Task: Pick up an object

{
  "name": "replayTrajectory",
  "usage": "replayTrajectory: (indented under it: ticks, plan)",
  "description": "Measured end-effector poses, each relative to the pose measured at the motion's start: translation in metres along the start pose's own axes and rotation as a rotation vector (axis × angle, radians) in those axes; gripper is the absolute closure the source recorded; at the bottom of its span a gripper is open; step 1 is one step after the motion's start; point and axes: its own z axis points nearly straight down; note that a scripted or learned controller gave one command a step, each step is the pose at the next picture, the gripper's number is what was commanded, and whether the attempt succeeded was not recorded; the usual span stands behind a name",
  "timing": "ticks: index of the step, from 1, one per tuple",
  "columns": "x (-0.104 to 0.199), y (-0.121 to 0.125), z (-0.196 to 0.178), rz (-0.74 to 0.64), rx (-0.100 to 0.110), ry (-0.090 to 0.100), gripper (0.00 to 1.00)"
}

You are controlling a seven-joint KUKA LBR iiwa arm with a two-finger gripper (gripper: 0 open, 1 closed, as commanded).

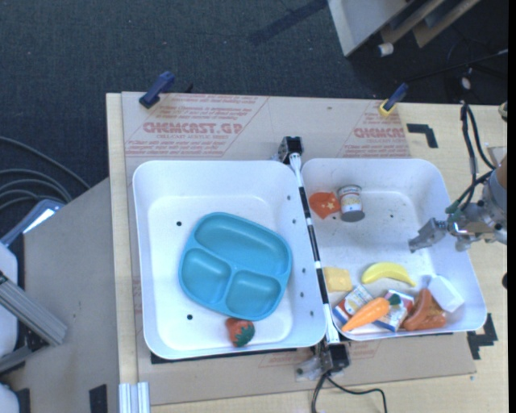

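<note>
Here, the things to pick from lie in the right bin (419, 173). Along its near side sits a cluster: a carrot (370, 312) lying across a printed packet (393, 315), a reddish-brown piece (425, 311) just beside them, and a small white block (446, 292) touching that piece. A banana (388, 275) lies just behind the cluster, with a yellow wedge (339, 279) near the divider. Toward the far side, a small tin can (351, 202) rests beside an orange-red piece (323, 205).

The gripper (425, 237) reaches in over the right rim of this bin, above bare white floor, well apart from the can and near the banana. Nothing sits between its fingers; whether they are spread or closed cannot be told from this angle.

The left bin (157, 189) holds a blue divided tray (235, 264) with three compartments, lying tilted toward the middle of the bin, and a strawberry (239, 331) by the near wall.

Both bins rest on a tan board (201, 125) printed with red lettering, held by a blue clamp (156, 89) at the far left and a yellow-and-blue clamp (393, 98) at the far right. Black corner marks sit on the board at right. Dark carpet (81, 48) lies beyond, with grey cables (32, 189) curving at left and a pale box-like thing (387, 20) at the top right.
</note>
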Motion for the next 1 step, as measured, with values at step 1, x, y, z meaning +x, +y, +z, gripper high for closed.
replayTrajectory:
  ticks: [1]
  plan:
    - [0.0378, -0.0261, 0.1125, 0.001, 0.000, 0.000, 0.00]
